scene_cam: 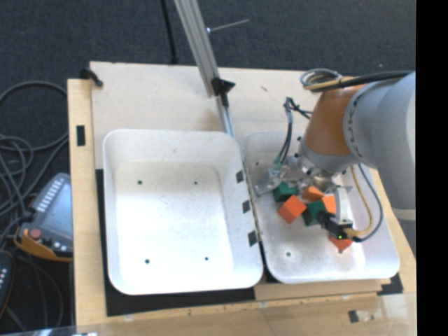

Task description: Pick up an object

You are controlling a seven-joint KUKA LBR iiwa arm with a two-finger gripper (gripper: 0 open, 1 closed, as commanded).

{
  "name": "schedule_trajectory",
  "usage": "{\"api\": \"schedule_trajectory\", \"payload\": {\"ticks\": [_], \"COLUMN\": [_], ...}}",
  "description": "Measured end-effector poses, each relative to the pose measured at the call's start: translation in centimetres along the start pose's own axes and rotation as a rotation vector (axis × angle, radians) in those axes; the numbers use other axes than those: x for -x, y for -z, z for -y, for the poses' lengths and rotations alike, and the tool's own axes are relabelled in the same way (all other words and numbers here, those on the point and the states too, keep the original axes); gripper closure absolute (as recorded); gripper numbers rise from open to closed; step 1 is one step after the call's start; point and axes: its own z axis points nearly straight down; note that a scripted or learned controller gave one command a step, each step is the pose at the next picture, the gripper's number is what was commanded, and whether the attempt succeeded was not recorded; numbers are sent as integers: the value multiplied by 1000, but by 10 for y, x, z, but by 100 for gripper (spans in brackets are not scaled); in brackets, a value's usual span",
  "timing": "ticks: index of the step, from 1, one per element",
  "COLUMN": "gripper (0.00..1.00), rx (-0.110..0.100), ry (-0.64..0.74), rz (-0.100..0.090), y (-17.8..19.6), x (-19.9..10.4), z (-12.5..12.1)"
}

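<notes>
Hovering low over the right bin [378, 261], tool [308, 187] directly above a tight cluster of small blocks. Orange block [292, 209] just below and left of tool, tilted, corner toward left bin [119, 152]; green block [284, 190] touching it on far side, partly under the wrist. Tool state: cannot tell (wrist hides it). No clear long axis on orange block. Bin floor smooth, shallow; room tight, neighbours crowding. Tabletop [154, 96] bare behind bins.
</notes>
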Motion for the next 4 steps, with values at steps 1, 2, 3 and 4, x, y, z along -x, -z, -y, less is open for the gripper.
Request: {"api": "schedule_trajectory", "payload": {"ticks": [1, 2, 3, 4], "gripper": [100, 100, 0, 0], "rx": [5, 6, 0, 7], "ry": [-7, 11, 1, 0], "rz": [0, -5, -2, -1], "y": [13, 107, 102, 167], "x": [1, -84, -79, -60], "z": [-2, 33, 34, 56]}}
